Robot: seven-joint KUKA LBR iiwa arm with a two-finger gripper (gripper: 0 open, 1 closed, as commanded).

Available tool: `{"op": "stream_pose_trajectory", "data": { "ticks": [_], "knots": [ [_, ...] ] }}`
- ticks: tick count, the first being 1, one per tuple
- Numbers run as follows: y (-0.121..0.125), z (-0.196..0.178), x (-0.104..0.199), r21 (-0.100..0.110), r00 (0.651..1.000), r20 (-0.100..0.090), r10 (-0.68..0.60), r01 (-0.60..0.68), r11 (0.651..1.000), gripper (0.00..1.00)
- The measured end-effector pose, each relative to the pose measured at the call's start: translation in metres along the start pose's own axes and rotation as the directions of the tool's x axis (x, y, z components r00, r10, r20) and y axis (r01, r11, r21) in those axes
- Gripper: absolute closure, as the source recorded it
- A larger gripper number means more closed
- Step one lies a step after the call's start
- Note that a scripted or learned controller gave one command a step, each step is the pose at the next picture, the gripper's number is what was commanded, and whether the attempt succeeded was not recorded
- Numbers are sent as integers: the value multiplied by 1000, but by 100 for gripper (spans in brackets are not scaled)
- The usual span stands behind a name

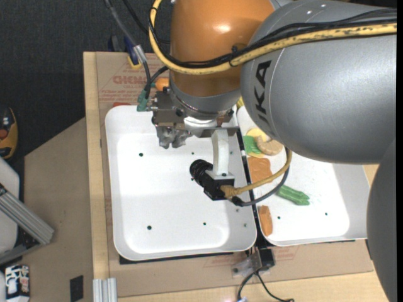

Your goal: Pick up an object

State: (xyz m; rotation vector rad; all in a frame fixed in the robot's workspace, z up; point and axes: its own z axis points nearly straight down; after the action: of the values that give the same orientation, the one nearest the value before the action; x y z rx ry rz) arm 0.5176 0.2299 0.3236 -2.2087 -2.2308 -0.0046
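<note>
the grey arm (327, 74) is reaching in from the right, its orange band (211, 27) bulging over the back of the bench. the gripper (170, 137) is hanging over the back part of the left bin (164, 231); its fingers are hidden under the wrist housing, so i cannot tell whether they are apart or together, and nothing is showing between them. a black cable (204, 175) is curling down from the wrist over the left bin near the divider, next to a white bracket (220, 156).

the things to pick are lying in the right bin (327, 225): a green bean-like piece (293, 195) is sitting near the middle, an orange piece (266, 220) is resting against the left wall near the front, and a cluster of an orange lump (259, 167), a tan piece (271, 147) and a green piece (252, 145) is sitting further back, partly under the arm. all of them are lying well apart from the gripper.
</note>
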Motion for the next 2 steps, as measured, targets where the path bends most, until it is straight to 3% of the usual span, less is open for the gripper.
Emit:
{"op": "stream_pose_trajectory", "data": {
  "ticks": [1, 2],
  "knots": [
    [4, -7, -5, 1, 1000, 3, 8, -8, 1000, 100],
    [-25, 125, -6, 15, 1000, 9, 11, -11, 1000, 100]
  ]
}}
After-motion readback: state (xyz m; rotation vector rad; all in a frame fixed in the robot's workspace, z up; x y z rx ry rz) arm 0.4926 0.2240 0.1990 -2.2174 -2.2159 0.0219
